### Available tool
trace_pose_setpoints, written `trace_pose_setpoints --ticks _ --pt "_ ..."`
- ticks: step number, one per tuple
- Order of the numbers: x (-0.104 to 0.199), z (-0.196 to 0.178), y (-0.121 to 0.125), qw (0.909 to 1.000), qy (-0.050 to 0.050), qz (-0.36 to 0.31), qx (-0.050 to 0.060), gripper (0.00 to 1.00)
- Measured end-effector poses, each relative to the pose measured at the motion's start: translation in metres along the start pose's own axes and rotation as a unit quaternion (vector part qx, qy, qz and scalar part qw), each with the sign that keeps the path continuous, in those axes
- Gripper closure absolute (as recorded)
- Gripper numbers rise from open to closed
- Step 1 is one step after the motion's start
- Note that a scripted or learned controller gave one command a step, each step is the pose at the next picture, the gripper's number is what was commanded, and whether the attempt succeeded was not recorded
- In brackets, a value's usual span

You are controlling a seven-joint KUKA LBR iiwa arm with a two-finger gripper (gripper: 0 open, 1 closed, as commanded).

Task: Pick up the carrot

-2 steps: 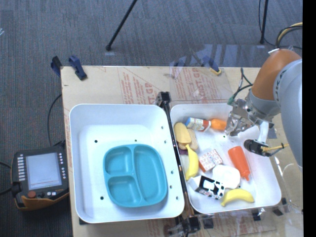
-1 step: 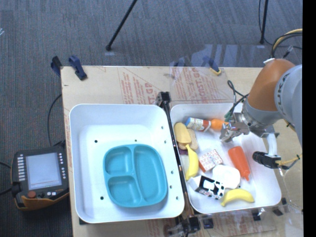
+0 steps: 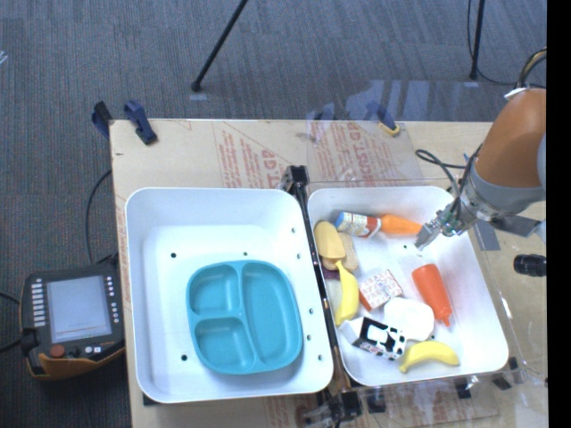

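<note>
In the camera view, your hand (image 3: 430, 235) hangs low over the right bin (image 3: 486, 275) near its far right side, just beside the tip of the carrot (image 3: 400, 226), which lies against a small bottle (image 3: 359, 224) by the far wall; nothing sits between the fingers, and I cannot tell whether they are spread or pressed together. You also have an orange bottle (image 3: 434, 293) nearer the front, two bananas (image 3: 428, 355), and a teal divided plate (image 3: 244, 316) in the left bin (image 3: 143, 239).
</note>
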State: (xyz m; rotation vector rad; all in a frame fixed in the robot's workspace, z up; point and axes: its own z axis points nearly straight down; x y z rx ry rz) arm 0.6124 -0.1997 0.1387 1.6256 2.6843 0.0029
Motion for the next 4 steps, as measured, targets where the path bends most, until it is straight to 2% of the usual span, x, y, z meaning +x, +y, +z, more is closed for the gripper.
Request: trace_pose_setpoints --ticks 1,2,3,4 --pt "0.008 0.052 0.001 0.995 0.003 -0.1 0.002 1.0" --pt "0.031 -0.092 0.039 0.9985 -0.005 -0.054 -0.006 1.0" --pt "0.048 0.037 -0.043 0.9968 0.008 -0.08 0.008 1.0" --pt "0.056 -0.078 -0.022 0.9983 0.0 0.059 0.0 1.0"
